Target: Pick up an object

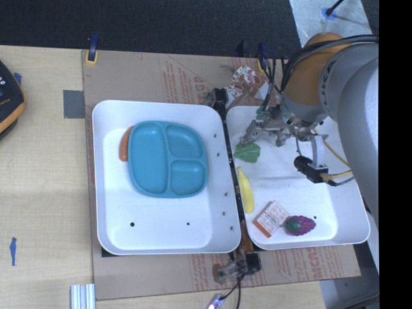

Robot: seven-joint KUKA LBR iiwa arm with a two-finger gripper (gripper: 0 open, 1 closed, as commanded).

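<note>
In the right bin (351,234), a green leafy toy (246,152) lies near the upper left corner. My gripper (262,134) hangs at the bin's upper left, just above and to the right of the green toy, with nothing seen held in it. A yellow banana (245,190) lies along the bin's left wall. A small orange-and-white packet (271,217) and a purple toy with a green tip (299,224) rest near the front edge.
The left bin (109,230) holds a blue divided plate (168,158) with an orange object (123,145) partly tucked under its left side. Cables (322,172) trail from the wrist over the right bin. A yellow-black device (8,102) sits at the far left.
</note>
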